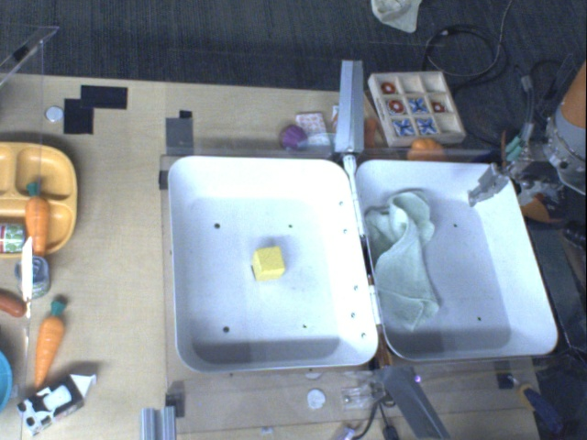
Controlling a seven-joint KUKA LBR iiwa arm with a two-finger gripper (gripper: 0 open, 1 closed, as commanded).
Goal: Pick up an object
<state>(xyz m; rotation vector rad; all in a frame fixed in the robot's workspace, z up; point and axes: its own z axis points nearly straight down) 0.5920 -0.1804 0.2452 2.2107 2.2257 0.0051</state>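
Note:
A small yellow block lies near the middle of the left white bin. A crumpled pale green cloth fills the left half of the right white bin. My gripper hangs over the far right corner of the right bin, well clear of the cloth and high above the bin floor. I see nothing between its fingertips. The arm enters from the right edge.
Behind the bins lie a purple ball, a tic-tac-toe board and an orange object. At the left stand a yellow tray with toy food and loose carrots. A metal divider rises between the bins.

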